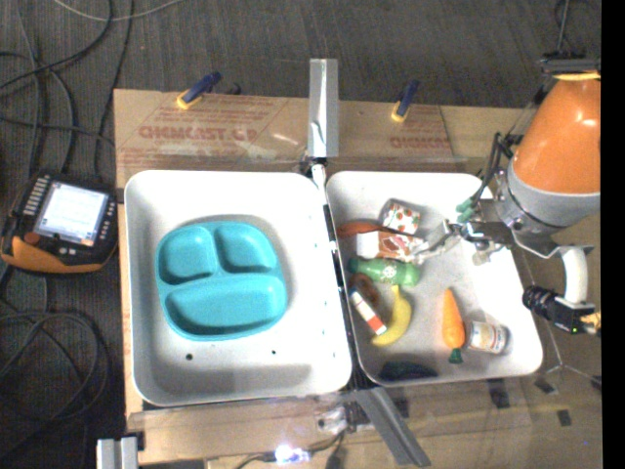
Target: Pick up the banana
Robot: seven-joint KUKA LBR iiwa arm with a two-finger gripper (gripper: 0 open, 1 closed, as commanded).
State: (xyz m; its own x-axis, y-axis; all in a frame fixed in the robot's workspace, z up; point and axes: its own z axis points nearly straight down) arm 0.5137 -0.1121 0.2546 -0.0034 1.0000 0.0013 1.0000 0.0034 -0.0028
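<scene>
Dark carpet (195,27) lying around tabletop (244,130), black cables (59,76) trailing across it. Cardboard sheet covering tabletop, blue-yellow clamps (198,89) gripping far edge. Pendant (61,223) with glowing screen sitting on floor at left. Metal post (322,106) standing mid-back.

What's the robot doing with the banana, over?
Gripper above right bin. Banana lies loose there. Green bottle and small bottle touch it.

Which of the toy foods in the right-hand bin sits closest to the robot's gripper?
The small printed carton near the bin's back, just left of the gripper. The banana and carrot lie farther toward the front.
</scene>
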